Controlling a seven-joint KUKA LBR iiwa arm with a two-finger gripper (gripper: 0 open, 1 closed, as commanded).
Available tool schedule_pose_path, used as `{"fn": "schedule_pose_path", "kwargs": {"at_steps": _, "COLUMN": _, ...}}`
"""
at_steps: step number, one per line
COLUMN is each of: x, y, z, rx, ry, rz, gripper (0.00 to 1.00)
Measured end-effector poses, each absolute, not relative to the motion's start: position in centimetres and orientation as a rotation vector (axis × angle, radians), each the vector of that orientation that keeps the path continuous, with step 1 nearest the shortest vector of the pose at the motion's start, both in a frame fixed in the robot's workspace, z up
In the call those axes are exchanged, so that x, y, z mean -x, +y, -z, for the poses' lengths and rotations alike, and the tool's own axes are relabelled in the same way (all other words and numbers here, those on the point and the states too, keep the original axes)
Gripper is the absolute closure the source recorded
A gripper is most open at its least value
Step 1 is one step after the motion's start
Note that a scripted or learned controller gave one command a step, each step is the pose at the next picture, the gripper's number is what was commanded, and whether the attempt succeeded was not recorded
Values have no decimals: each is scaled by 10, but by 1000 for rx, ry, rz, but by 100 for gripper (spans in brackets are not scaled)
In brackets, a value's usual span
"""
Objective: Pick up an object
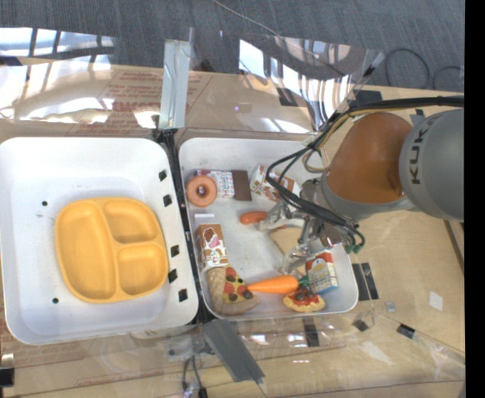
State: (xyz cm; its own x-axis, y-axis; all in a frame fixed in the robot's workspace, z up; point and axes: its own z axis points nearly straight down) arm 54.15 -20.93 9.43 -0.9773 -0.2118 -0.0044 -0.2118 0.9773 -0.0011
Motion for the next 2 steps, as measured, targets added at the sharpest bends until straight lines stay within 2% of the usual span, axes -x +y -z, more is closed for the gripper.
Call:
{"fn": "schedule_pose_path", "kwargs": {"at_steps": 1, "x": -544, "y": -208, "z": -105, "rx": 344, "ry": 3114, "rz": 3, "gripper": 100}}
{"fn": "schedule_pose_path", "kwargs": {"at_steps": 2, "x": -600, "y": -197, "z": -218, "rx": 238, "ry": 3120, "rz": 7, "gripper": 100}}
